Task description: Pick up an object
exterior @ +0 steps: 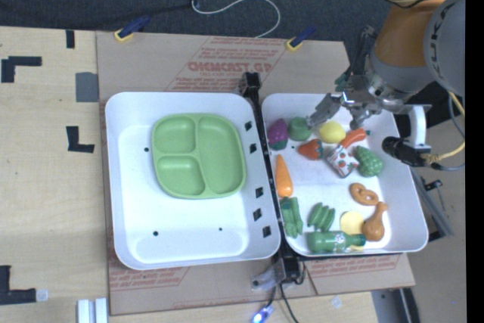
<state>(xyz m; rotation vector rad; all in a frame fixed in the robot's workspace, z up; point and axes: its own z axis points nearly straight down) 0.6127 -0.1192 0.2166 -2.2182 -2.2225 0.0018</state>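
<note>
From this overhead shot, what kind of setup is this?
Probably a robot lab pick-and-place bench, not a kitchen. Two white bins sit side by side on cardboard, the left holding a green divided plate, the right a jumble of toy food. The grey arm's pincer hovers over that jumble.

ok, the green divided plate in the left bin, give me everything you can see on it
The green plate is pale green, matte, plastic-looking, a rounded square with three compartments: two smaller ones at the left, one long one at the right. It lies flat, right side up, in the upper middle of the left bin, resting on the bin floor. Nothing lies in it or touches it; the toy food is all in the right bin.
</note>
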